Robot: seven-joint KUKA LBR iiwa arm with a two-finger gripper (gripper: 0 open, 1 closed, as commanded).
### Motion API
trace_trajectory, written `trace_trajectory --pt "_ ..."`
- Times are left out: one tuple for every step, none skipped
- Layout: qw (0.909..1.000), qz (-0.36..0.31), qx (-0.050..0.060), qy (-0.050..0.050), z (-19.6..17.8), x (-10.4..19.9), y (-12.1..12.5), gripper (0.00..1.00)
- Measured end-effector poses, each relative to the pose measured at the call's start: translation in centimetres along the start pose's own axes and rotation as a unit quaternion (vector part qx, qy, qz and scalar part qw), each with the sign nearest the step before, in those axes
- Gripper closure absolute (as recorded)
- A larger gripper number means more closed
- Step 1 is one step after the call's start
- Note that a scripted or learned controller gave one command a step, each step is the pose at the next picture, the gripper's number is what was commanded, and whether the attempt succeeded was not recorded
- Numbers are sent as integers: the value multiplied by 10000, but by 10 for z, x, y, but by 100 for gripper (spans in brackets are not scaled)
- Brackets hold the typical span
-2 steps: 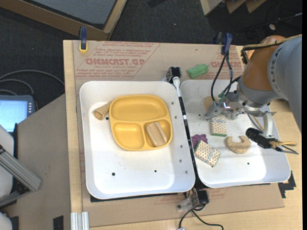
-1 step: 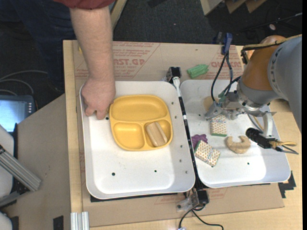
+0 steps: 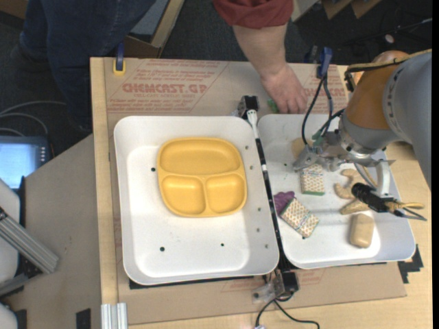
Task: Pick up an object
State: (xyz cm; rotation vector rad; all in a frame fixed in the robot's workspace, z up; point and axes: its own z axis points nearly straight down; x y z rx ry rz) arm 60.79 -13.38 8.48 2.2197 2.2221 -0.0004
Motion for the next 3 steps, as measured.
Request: trace_trajectory --pt "10000 -13 -37 -3 -1 26 62 0" --pt "10000 -1 -29 -15 -11 24 60 100" --pt "10000 -12 29 23 -103 106 -9 100"
